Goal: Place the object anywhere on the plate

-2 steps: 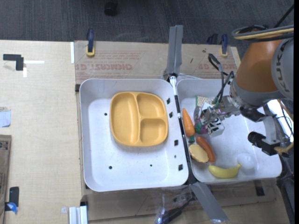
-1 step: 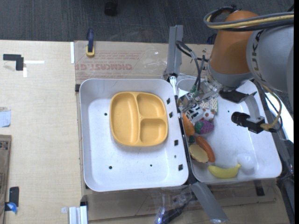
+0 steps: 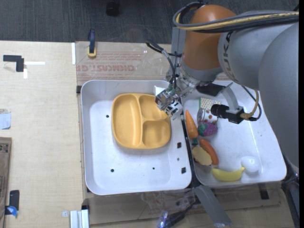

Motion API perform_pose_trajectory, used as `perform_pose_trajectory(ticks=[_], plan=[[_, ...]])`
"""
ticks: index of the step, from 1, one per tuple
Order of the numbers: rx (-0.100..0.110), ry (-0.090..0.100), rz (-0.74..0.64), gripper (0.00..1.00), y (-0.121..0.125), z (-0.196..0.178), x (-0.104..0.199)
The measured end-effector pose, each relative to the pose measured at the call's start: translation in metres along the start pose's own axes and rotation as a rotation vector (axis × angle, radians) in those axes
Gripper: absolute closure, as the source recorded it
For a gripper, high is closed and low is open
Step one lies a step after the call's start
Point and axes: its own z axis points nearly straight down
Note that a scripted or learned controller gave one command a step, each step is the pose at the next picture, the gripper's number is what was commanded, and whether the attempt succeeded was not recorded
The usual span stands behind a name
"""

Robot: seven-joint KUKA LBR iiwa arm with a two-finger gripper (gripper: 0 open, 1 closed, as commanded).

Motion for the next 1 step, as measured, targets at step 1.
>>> perform_pose_trajectory(ticks=[1], plan=[[0.000, 0.000, -0.001, 0.00, 0.0001, -0.0004, -0.0001]])
